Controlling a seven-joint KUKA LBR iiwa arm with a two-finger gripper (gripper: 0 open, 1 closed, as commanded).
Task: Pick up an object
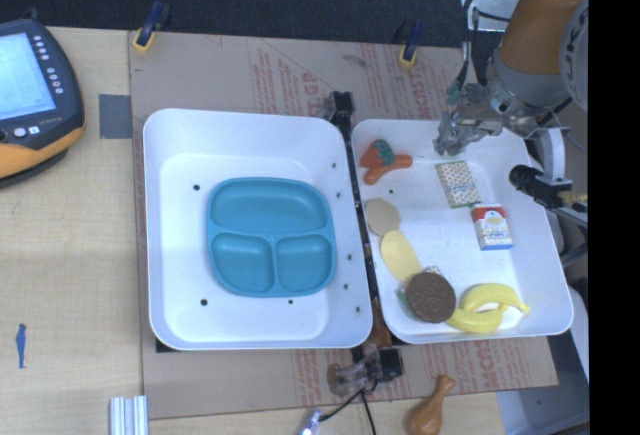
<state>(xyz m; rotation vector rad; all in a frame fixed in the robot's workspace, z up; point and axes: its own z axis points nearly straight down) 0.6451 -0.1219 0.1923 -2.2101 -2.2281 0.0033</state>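
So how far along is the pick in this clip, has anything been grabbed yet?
Nothing looks picked yet. The gripper hangs over the back of the right bin, just above the speckled card, with nothing visibly held. The carrot, small carton, banana and brown disc all lie in that bin. The descent, grasp and lift are left.

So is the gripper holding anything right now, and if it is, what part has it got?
Nothing shows between the gripper's fingers. It hangs just above the patterned card in the right bin, apart from it.
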